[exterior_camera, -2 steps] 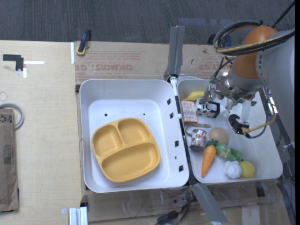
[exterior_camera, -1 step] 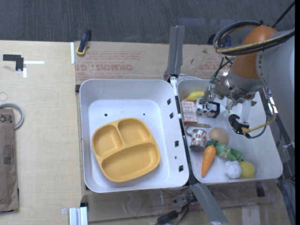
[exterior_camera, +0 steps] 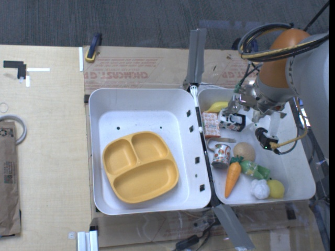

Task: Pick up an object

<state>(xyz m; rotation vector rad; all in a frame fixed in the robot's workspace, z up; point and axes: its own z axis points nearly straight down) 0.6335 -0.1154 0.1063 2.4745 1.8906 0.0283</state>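
Observation:
My gripper (exterior_camera: 233, 121) is low in the back part of the right bin (exterior_camera: 298, 163), reaching in from the right under the orange-banded wrist (exterior_camera: 285, 41). It hangs just right of a red and white carton (exterior_camera: 210, 124) and just below a yellow banana (exterior_camera: 217, 106). I see nothing clearly held in it. Closer to the front lie a small printed can (exterior_camera: 221, 154), a tan potato (exterior_camera: 244, 151), a carrot (exterior_camera: 232, 178) with green leaves (exterior_camera: 255, 169), a white garlic bulb (exterior_camera: 260, 189) and a lemon (exterior_camera: 276, 189).
The left bin (exterior_camera: 104, 106) holds a yellow divided plate (exterior_camera: 140, 166). A raised divider (exterior_camera: 201, 140) separates the two bins. Cables (exterior_camera: 280, 143) loop from the wrist over the right bin. A brown paper bag (exterior_camera: 8, 177) lies on the bench at far left.

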